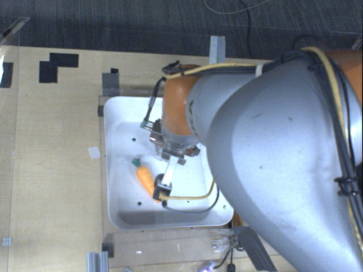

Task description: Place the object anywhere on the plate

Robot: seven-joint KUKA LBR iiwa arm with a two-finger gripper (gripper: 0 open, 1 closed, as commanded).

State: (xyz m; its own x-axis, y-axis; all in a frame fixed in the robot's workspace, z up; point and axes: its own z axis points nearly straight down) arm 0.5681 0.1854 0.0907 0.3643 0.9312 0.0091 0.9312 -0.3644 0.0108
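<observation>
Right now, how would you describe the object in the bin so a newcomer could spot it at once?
Find the white bin left of the big grey arm. On its floor, toward the near left, lies a small carrot. It is the only orange thing on that white floor, with a green tip at its upper-left end.

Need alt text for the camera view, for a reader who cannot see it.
A grey robot arm with an orange band reaches from the right over a white bin, its wrist close beside a carrot lying on the bin floor. The carrot's green end points up-left.
</observation>
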